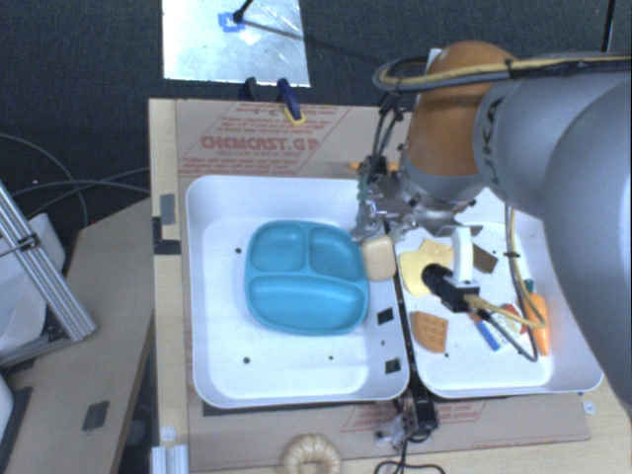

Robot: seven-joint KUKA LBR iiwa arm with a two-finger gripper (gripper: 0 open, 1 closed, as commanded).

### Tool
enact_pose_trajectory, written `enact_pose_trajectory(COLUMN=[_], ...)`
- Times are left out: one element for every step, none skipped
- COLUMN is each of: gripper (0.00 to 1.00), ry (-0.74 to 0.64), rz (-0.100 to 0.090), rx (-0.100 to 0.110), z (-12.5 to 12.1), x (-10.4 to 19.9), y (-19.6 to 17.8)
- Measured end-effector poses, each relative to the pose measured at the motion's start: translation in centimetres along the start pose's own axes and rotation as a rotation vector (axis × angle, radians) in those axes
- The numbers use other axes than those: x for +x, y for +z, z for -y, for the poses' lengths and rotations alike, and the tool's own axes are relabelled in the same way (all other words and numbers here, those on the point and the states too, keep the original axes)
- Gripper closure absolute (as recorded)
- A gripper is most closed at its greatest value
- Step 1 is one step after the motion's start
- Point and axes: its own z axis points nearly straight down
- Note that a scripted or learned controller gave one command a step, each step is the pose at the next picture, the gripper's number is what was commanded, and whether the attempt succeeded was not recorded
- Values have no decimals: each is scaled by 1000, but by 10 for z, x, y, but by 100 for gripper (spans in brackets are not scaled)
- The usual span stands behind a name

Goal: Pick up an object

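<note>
We see our grey arm (563, 136) reaching in from the right, its thick link sloping down from the upper right corner. The orange band (459, 107) sits just above the wrist, which points downward. Below it our end effector (373, 227) hangs low, tilted slightly leftward.

The arm (553, 136) runs off the right edge and covers the right bin's (494, 378) far right corner. The gripper (380, 227) is mostly masked by the wrist (fingers unreadable). A beige block (378, 258) below it is perhaps foam. Near that bin's right edge, small tangled objects (513, 322) blur together
</note>
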Motion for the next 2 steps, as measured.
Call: enact_pose_trajectory(gripper=[100,100], ry=[4,6], rz=[1,2], rx=[0,3], z=[4,6], x=[9,11], y=[-23,-2])
